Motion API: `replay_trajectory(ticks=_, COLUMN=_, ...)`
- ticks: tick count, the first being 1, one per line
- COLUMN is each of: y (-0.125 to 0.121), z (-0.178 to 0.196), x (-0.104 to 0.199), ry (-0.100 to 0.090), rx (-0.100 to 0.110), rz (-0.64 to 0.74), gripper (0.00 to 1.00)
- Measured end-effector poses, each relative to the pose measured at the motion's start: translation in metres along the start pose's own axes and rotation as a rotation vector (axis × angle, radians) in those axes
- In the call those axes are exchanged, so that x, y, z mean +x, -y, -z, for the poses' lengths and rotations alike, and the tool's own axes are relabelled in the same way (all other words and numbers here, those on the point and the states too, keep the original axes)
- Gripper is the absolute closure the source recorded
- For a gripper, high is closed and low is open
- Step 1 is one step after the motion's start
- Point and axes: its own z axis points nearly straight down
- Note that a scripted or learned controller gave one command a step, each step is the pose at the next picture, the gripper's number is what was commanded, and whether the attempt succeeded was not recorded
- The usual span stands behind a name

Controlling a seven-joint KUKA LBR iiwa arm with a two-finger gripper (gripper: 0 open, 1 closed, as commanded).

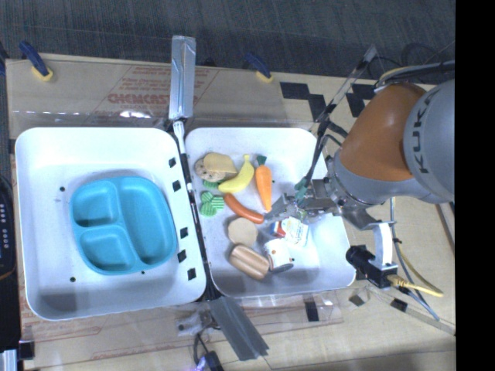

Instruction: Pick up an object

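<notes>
Far to the left of the gripper (298, 207): a blue divided plate (124, 224) lying in the left bin (31, 207), well out of reach of this step. Closer, in the right bin (332, 273): a green toy (211, 203) and a tan bread piece (215, 165) farthest off, then a banana (240, 178), a red sausage (243, 209) and a carrot (264, 187) just left of the gripper tip. Below-left of it: a round cookie (241, 229), a wooden roll (249, 261) and a small cup (278, 253). Directly under the tip: a white-and-red packet (294, 231), seemingly touching. Cannot tell the gripper's state; too small and cluttered to read. Probably a descent onto the packet or the carrot's lower end. Best to commit to one item, centre over it and keep clear of neighbours, then close firmly before lifting straight up.
</notes>
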Motion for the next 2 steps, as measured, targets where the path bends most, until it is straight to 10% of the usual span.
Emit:
replay_trajectory(ticks=1, y=-0.075, z=-0.114, x=-0.001, ry=0.0, rx=-0.01, rz=-0.05, gripper=0.0)
replay_trajectory(ticks=2, y=-0.076, z=-0.102, x=-0.002, ry=0.001, rx=-0.013, rz=-0.048, gripper=1.0)
